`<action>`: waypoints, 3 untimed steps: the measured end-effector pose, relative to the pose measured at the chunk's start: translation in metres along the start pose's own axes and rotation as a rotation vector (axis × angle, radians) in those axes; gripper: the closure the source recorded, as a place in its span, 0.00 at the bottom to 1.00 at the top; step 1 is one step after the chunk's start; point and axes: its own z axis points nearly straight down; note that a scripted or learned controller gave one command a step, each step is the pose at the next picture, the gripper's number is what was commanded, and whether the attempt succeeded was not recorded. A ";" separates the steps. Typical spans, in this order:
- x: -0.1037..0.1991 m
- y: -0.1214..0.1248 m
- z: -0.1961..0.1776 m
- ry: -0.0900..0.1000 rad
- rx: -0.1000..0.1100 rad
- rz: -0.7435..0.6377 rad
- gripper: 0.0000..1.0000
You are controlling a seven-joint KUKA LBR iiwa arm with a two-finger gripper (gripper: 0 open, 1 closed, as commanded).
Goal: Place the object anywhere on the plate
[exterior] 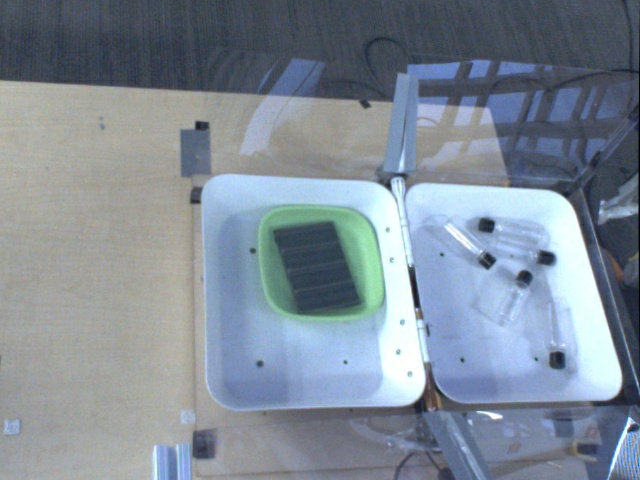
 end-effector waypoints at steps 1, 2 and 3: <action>0.003 -0.001 -0.037 0.000 -0.001 -0.333 0.00; -0.003 0.001 -0.036 0.000 0.000 -0.528 0.00; -0.007 0.002 0.015 0.001 0.001 -0.763 0.00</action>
